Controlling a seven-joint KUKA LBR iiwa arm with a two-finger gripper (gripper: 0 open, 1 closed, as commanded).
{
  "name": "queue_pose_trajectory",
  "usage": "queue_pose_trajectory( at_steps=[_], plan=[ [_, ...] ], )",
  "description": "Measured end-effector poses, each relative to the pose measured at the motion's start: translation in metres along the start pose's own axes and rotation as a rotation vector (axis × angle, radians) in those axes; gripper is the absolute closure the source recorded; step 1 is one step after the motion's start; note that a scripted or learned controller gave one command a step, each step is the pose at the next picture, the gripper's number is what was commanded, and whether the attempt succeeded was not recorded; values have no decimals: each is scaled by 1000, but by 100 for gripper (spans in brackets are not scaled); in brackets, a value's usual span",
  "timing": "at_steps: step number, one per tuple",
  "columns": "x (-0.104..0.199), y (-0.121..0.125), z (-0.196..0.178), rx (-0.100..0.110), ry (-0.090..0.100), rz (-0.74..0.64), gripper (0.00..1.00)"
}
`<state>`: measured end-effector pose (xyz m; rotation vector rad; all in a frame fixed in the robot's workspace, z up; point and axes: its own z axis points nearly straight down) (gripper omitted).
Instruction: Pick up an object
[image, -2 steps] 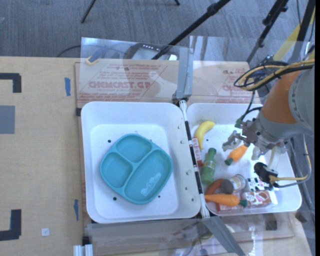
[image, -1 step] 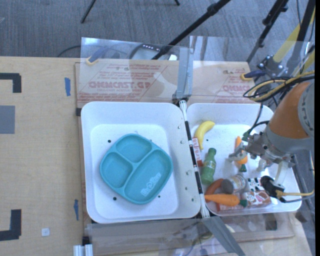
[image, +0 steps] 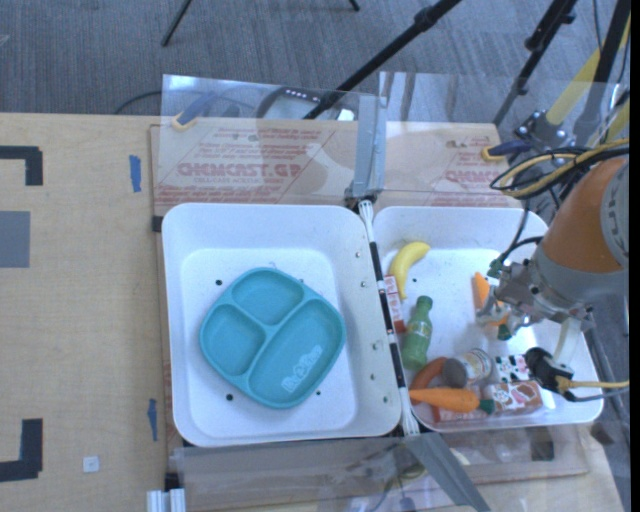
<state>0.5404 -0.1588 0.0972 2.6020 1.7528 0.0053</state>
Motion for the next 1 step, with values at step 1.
queue_pose_trajectory(
  at_steps=[1],
  plan=[
    [92,-36,-161,6,-1,-24,100]
  ],
)
